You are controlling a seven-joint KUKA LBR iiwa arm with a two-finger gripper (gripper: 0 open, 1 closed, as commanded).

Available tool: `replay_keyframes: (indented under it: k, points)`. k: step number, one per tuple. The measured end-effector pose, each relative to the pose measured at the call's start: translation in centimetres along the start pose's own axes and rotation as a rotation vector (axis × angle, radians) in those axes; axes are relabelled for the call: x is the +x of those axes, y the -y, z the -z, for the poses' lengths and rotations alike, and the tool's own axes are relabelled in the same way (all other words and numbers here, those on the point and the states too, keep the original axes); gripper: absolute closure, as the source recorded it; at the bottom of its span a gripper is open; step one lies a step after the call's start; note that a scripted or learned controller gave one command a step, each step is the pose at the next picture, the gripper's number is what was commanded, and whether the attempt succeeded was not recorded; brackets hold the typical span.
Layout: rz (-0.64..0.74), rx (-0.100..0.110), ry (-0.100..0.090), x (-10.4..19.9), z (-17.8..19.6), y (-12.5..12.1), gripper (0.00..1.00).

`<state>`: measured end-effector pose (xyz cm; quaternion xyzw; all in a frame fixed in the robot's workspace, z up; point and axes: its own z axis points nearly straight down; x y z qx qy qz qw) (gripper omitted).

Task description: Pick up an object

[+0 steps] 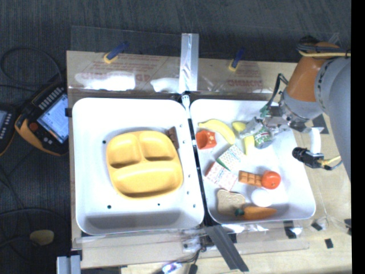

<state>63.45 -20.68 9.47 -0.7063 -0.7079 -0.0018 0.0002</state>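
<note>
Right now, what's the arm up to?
The gripper is down in the right bin, at its upper edge, right by a green item and a banana. Nothing is clearly lifted. Other toy food, including a tomato and a carrot, lies nearby. The left bin holds a yellow tray.
</note>
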Motion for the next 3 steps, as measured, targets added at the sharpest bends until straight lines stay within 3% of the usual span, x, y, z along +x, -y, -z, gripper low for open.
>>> replay_keyframes:
  k: [1,2,3]
  points:
    - [0.096,-0.006,0.011,3.5,-0.5,1.0,0.00]
    - [0.096,-0.007,0.011,3.5,0.4,0.9,1.00]
    - [-0.138,0.004,0.005,12.8,8.8,-3.4,1.00]
